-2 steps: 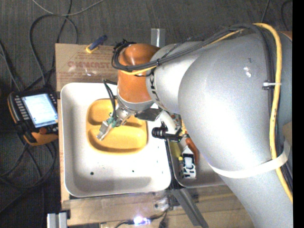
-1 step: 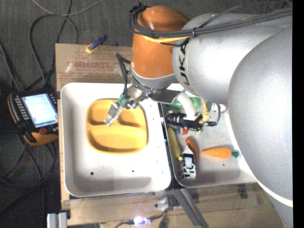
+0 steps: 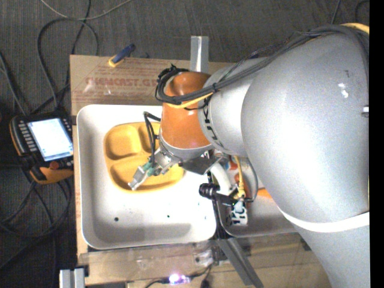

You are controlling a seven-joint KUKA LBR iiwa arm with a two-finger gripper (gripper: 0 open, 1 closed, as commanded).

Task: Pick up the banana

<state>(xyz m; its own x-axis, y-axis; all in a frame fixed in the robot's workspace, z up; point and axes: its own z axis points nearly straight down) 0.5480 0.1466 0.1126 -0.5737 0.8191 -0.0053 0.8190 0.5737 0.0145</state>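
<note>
Camera view: the gripper (image 3: 137, 180) is seen low over the left bin (image 3: 150, 218), angled down and to the left from the wrist. Its tip is parked right at the lower compartment of a yellow divided tray (image 3: 123, 140) that lies in the upper half of that bin. Whether the gripper is open or closed can't be told from here, tbh, since the tip is small and blurry against the yellow. Nothing can be made out as being gripped, and whether the tray is actually being touched or just hovered over can't be judged either.

As for the banana, it can't be picked out with any confidence. Everything under the gripper is the same yellow-orange as the tray, so a banana lying in that lower compartment wouldn't be told apart from the tray's own curved rim.

The rest of the left bin's floor is plain white, with a couple of tiny dark specks (image 3: 116, 219) scattered across the lower part. The right bin (image 3: 258, 225) is mostly covered by the big grey arm (image 3: 300, 131), with the orange band (image 3: 183, 122) sitting just above the wrist. Both bins are carried on a brown tabletop (image 3: 108, 84), and a small blue and yellow thing (image 3: 122, 54) is lying at its top edge. A handheld screen unit (image 3: 45, 140) is set off to the left on the dark floor (image 3: 36, 239), with cables (image 3: 63, 11) trailed around it.
</note>
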